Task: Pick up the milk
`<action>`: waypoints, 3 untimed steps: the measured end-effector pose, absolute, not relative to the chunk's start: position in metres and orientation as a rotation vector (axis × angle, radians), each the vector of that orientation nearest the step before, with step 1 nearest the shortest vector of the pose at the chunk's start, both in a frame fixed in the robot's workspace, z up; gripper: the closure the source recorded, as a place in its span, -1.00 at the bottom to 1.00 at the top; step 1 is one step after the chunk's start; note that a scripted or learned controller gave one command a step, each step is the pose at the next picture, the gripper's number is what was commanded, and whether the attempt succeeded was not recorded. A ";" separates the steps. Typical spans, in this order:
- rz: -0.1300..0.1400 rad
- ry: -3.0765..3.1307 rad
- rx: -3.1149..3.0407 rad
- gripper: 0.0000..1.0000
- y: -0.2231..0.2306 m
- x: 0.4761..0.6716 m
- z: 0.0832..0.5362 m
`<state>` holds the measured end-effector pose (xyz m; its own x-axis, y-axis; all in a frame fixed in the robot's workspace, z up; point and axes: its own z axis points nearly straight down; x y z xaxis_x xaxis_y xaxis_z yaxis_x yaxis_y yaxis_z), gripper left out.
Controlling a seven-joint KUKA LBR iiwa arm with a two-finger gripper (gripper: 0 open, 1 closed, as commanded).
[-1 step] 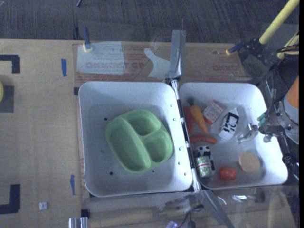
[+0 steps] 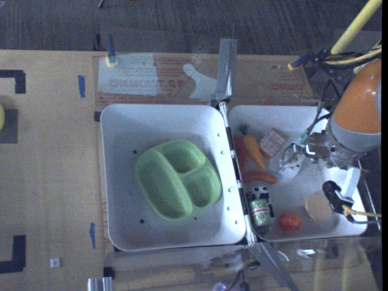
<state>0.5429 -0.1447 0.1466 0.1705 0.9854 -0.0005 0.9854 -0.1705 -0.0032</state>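
Camera view is looking down on the table, and nearest to it, in the right bin, the milk is lying against the wall that divides the two bins, close to the bin's near corner. It is a small carton with a black-and-white cow pattern on its far end and a green label below that.

Just to the right of the milk, a red tomato is sitting on the bin floor, close to the carton but apart from it. Further right of the milk, a round tan disc is resting near the bin's right wall.

Just beyond the milk, a short reddish-orange piece is lying crosswise, nearly touching the carton's cow-patterned end. Beyond that, a carrot is lying at a slant, and an orange-and-white packet is sitting beside its far end.

Beyond and to the right of the milk, the gripper is hanging over the middle of the right bin, well apart from the carton. I cannot tell whether the jaws are spread or pressed together; nothing is showing between them.

Left of the milk, across the dividing wall, a green divided plate is lying in the left bin.
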 end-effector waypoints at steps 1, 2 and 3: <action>-0.007 -1.867 -2.535 -1.00 -0.124 0.593 0.090; 0.004 -2.150 -2.288 -1.00 -0.078 0.570 0.182; -0.025 -2.109 -2.359 -1.00 -0.132 0.604 0.106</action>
<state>0.6044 -0.1321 0.1061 0.1115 0.9938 -0.0039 0.9934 -0.1113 0.0276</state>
